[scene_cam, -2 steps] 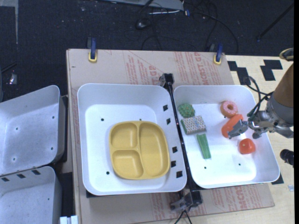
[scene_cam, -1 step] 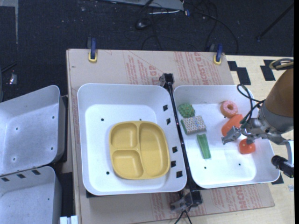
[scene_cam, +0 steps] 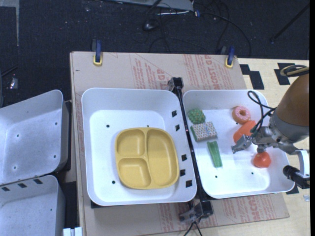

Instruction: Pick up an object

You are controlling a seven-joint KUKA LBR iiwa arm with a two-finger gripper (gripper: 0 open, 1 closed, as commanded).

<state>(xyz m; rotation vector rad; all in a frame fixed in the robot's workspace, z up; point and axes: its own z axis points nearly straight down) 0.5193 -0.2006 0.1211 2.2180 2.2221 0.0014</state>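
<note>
Two white bins (scene_cam: pixel 93 146), one yellow divided plate (scene_cam: pixel 146 157), one pink doughnut (scene_cam: pixel 241 114), one green leafy piece (scene_cam: pixel 196 115), one speckled block (scene_cam: pixel 204 131), one green stick (scene_cam: pixel 214 154), two orange-red pieces (scene_cam: pixel 262 160)

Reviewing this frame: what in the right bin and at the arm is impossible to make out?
- End effector: small and blurred in the camera view; grip state unreadable.
- Orange object: partly covered by the end effector, identity unclear.
- Arm: cut off by the right edge.
- Patterned block: print too small to read.
</note>
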